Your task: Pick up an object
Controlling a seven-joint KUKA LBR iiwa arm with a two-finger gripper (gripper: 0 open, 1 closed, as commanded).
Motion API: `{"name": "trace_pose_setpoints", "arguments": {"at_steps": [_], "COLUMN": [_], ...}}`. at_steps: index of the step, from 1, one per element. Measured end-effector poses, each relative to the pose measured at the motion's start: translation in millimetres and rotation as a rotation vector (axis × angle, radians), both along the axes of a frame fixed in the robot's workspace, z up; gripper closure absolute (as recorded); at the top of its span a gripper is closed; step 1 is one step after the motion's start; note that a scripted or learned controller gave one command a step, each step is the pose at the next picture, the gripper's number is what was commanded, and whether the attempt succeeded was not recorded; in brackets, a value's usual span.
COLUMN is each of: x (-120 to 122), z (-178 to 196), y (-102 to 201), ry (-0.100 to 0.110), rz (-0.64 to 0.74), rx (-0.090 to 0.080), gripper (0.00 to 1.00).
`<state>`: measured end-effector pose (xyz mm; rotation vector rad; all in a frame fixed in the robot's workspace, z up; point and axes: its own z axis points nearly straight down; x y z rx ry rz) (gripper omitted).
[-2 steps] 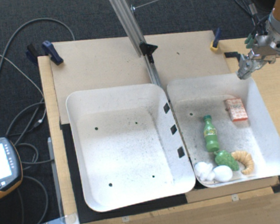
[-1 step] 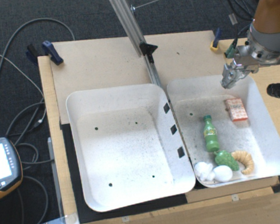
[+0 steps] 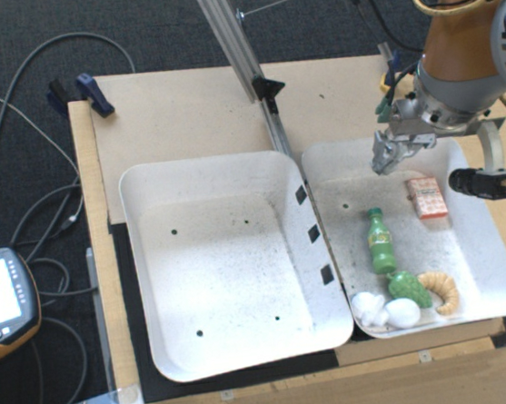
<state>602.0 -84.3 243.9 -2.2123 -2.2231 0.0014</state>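
A: Starting from the near edge, what lies in the right bin (image 3: 488,250)?

B: In its near corner there is a small group: a white round object (image 3: 402,313), just beside it a smaller white lump (image 3: 368,304), a green broccoli-like piece (image 3: 410,287) touching them, and a tan croissant (image 3: 444,290) to the right of it.

A: And a little farther?

B: A green bottle (image 3: 380,241) lies on the floor of the bin, its cap pointing away from the camera. To the right of it, apart, lies a small red and white box (image 3: 427,197).

A: Where is the gripper (image 3: 390,156)?

B: It hangs over the far part of the right bin, well apart from the bottle and near the box. Nothing is between its fingers; if they are open or closed, I cannot tell.

A: And the left bin (image 3: 150,255)?

B: I see its white speckled floor. Beyond both bins, a blue clamp (image 3: 93,93) sits at the far left corner of the bench (image 3: 178,114).
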Motion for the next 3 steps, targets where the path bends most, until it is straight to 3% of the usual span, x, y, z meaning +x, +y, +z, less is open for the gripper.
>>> {"name": "trace_pose_setpoints", "arguments": {"at_steps": [2,3], "x": [-23,-29], "z": [-17,-6], "y": [114,174], "ry": [0.000,-0.005], "rz": [0.002,0.003], "rx": [0.000,0.001], "gripper": [1.00,1.00]}}
